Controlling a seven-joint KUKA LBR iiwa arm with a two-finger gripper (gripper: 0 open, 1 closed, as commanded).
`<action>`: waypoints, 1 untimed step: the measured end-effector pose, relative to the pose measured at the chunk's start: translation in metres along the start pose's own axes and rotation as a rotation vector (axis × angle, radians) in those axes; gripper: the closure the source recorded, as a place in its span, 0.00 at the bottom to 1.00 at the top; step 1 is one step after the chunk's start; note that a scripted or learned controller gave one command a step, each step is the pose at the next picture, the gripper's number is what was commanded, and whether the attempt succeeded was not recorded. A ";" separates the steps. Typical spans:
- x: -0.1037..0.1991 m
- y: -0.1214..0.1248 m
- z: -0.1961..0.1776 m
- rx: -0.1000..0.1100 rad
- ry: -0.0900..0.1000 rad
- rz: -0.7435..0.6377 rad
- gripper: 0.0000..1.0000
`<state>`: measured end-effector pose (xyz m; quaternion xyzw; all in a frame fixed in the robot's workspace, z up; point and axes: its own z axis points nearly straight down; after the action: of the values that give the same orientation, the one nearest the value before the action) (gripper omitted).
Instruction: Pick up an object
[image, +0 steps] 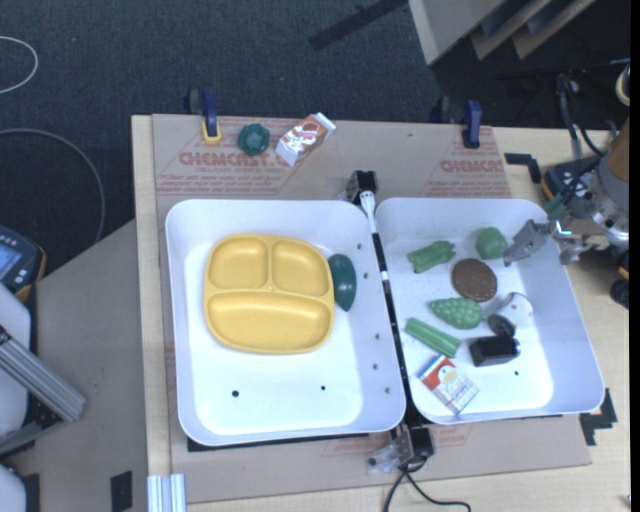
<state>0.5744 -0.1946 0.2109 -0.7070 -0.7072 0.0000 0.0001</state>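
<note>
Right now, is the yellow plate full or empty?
Empty. The yellow plate shows bare compartments; the dark green thing sits beside it, touching its right rim.

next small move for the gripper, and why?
Probably move left and down toward the green piece. The gripper sits at the right bin's upper right edge with nothing between its fingers, and that piece is the nearest item, lying apart from the brown disc.

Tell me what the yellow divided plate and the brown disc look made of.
Yellow divided plate: looks like moulded plastic, smooth semi-gloss, judging by its even colour and soft rounded compartment ridges. Brown disc: likely plastic or rubbery toy food; its surface looks matte and faintly speckled, but it is too small to be sure.
</note>
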 end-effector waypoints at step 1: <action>-0.021 0.014 0.120 0.006 0.007 0.000 0.00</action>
<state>0.5885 -0.2160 0.0913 -0.7069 -0.7073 -0.0004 0.0045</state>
